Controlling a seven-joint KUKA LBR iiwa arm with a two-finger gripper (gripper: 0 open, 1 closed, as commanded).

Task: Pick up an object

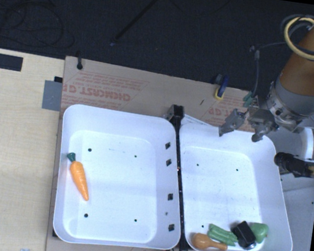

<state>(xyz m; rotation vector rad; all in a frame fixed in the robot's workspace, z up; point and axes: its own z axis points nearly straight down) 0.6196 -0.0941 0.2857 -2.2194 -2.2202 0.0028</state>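
Camera view: carrot point(79, 179) lengthwise, tip down-right

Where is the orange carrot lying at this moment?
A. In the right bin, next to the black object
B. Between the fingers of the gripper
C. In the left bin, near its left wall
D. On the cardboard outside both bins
C. The carrot lies on the floor of the left bin, close to its left wall, while the gripper is above the far edge of the right bin.
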